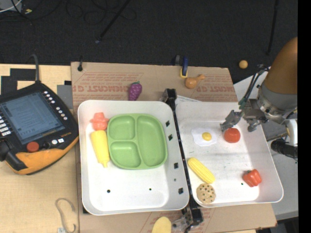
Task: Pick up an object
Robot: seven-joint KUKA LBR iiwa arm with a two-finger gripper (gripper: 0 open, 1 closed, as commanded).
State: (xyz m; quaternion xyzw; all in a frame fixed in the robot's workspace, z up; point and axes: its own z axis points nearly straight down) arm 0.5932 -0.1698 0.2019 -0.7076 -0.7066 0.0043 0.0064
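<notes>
Dark carpet up top with loose cables, then a tan wooden surface (29, 198) carrying a sheet of printed brown cardboard (107, 84) and two shallow white bins side by side. Left white bin (126, 198): holds a green three-compartment plastic plate (136, 141), with a yellow toy corn cob (100, 147) just beside its left edge and a small pink-red toy (98, 121) above that, too blurry to identify. Right white bin (228, 183): holds a round red toy tomato (232, 135), a white-and-yellow toy fried egg (205, 137) to its left, a second yellow corn cob (200, 170), a round chocolate-chip toy cookie (206, 193) just below it, and a red toy pepper (251, 177) near the lower right corner.

Grey arm with orange band (285, 74) reaching in from the right, mostly cut off by the frame edge, wrist tilted down toward the right bin. Jaws (241, 121) spread fairly wide, hanging right over the tomato, nothing visibly between them; hard to say if touching it.

Off to the side: black-and-orange control pendant (34, 125) at far left, purple toy grapes (135, 90) and an orange-tan pear-like toy (193, 81) on the cardboard behind the bins, small orange ball (243, 64) on the carpet, yellow rounded toy (162, 224) cut off at the bottom edge.
</notes>
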